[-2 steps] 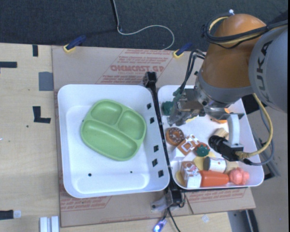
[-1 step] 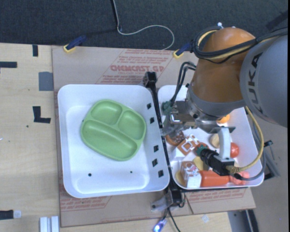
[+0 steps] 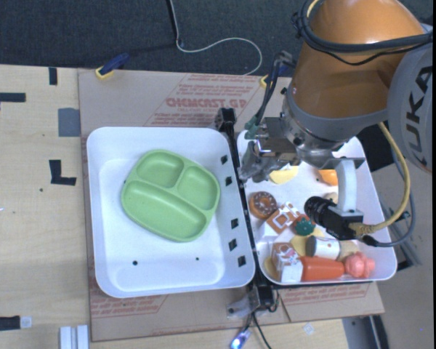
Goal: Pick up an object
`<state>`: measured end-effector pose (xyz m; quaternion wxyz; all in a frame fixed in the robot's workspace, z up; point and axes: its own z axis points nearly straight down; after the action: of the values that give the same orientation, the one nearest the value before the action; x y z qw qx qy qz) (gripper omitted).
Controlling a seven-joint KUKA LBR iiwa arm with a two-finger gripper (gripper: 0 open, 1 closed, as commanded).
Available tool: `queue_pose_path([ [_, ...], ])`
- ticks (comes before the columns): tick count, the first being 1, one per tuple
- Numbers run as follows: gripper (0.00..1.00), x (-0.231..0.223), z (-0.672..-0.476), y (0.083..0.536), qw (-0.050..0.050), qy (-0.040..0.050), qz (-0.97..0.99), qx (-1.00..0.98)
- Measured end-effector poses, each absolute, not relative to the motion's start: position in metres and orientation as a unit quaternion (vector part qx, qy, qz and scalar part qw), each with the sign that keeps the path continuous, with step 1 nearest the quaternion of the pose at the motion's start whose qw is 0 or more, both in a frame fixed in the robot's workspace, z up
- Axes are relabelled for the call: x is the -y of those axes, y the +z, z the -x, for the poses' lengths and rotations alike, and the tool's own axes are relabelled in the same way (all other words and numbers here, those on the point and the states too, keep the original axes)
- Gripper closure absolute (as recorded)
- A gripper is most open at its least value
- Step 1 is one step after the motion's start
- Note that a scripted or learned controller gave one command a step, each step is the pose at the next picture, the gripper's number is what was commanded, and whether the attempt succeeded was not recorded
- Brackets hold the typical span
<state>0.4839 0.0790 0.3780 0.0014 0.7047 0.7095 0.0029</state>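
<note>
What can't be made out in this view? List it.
- Gripper: the arm's orange band hangs over it, so whether it is open or shut cannot be told.
- Right bin: its far end is covered by the arm.
- Yellow piece: partly under the gripper; identity unclear.
- Small toys near the donut: too small and crowded to name.

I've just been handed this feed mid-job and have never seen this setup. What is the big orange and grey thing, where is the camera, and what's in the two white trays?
The camera sits above the bench, looking down at a slant. The orange and grey bulk is a robot arm reaching in from the right; its gripper hangs low over the right bin. I cannot tell whether it holds anything. The left bin holds a green divided plate. The right bin holds small toy items, including a brown doughnut and an orange bottle.
</note>
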Motion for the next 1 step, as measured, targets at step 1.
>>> queue_pose_path([
  [1, 1.00, -0.0381, -0.4837, 0.4222, 0.001, 0.0008, -0.707, -0.707],
])
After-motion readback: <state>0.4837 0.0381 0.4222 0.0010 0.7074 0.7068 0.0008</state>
